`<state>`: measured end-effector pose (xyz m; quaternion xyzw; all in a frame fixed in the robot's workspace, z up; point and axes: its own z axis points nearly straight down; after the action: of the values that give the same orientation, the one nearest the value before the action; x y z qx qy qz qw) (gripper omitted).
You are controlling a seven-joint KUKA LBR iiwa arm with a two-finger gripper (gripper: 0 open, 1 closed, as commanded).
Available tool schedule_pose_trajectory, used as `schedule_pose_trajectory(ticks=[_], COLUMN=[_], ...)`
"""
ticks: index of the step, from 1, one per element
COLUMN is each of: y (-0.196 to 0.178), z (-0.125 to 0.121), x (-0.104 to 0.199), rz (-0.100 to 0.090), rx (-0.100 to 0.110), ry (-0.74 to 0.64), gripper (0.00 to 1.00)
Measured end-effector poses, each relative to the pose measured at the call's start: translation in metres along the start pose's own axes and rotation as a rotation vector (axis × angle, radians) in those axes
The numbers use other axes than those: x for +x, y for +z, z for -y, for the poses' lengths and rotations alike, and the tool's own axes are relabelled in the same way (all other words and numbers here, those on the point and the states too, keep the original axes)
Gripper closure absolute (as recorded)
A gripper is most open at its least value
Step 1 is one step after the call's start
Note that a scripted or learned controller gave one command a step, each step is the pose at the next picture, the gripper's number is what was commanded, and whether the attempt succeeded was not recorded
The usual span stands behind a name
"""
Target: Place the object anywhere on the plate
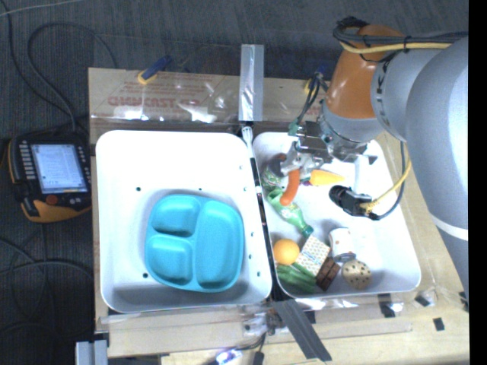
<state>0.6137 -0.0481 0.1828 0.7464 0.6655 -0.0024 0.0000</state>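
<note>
Camera view: gripper (298,157) is sitting low over the right bin (396,234), and I cannot tell its state from this angle. A toy carrot (290,188) is lying just below it, touching or nearly so, long axis running down and slightly left; no grasp is showing. The blue divided plate (196,240) is lying well off to the gripper's left and lower in frame, in the left bin (122,173). I'm reading the transfer as heading leftward.

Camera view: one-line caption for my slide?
KUKA arm's gripper poised over the cluttered right bin by a toy carrot; blue plate waits in the left bin.
</note>
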Motion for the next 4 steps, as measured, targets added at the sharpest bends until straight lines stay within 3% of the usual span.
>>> schedule_pose_trajectory(ticks=[1, 2, 3, 4], y=[0.0, 0.0, 0.086, 0.089], z=[0.008, 0.008, 0.02, 0.086], x=[0.121, 0.121, 0.193, 0.207], rz=[-0.002, -0.003, -0.006, -0.014], rx=[0.0, 0.0, -0.017, -0.041], ry=[-0.202, -0.202, -0.408, -0.471], gripper=[1.0, 0.0, 0.0, 0.0])
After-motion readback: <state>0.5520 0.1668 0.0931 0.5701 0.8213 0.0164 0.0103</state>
